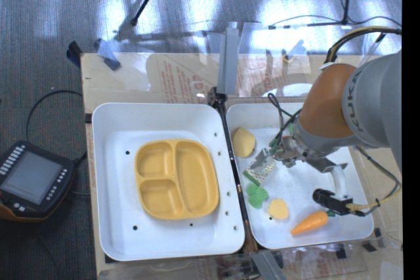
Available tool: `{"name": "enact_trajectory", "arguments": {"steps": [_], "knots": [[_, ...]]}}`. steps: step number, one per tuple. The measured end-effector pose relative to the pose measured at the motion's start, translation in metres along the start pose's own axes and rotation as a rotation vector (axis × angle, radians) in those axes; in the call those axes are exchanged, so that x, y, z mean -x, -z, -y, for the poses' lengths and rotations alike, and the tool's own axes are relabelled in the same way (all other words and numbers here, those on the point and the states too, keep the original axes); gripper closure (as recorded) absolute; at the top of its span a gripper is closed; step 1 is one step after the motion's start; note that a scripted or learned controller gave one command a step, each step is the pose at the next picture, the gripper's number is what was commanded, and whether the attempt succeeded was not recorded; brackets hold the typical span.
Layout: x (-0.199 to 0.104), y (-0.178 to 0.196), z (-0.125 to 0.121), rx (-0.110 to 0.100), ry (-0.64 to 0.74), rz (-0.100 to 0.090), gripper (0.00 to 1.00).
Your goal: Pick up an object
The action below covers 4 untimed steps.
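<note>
Bins sit side by side on the bench. The left bin (111, 141) holds a yellow tray (176, 178) with three compartments, lying flat near its middle. The arm (354, 105) reaches in from the right and hangs over the right bin (364, 206). Its gripper (264, 167) is low over the bin's left part, pointing toward the divider; I cannot tell its state, and nothing shows clearly in its grasp. A pale yellow lump (243, 141) lies just above the gripper, near the bin's left wall. A green piece (257, 195) lies just below it, with a small yellow piece (278, 208) beside that. A carrot (309, 222) lies near the front wall, well apart from the gripper.
</note>
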State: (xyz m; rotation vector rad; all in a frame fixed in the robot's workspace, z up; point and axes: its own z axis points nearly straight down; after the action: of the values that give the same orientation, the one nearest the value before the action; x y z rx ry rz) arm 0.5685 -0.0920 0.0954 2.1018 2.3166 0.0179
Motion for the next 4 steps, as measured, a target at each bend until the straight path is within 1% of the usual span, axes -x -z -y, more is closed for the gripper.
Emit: {"name": "enact_trajectory", "arguments": {"steps": [1, 2, 3, 4], "knots": [[-0.003, 0.000, 0.042, -0.003, 0.056, -0.002, 0.00], [-0.013, 0.031, 0.091, -0.020, 0.094, -0.006, 0.00], [-0.014, -0.005, 0.092, -0.020, 0.020, -0.005, 0.00], [-0.014, 0.004, 0.092, -0.021, 0.014, -0.008, 1.00]]}}
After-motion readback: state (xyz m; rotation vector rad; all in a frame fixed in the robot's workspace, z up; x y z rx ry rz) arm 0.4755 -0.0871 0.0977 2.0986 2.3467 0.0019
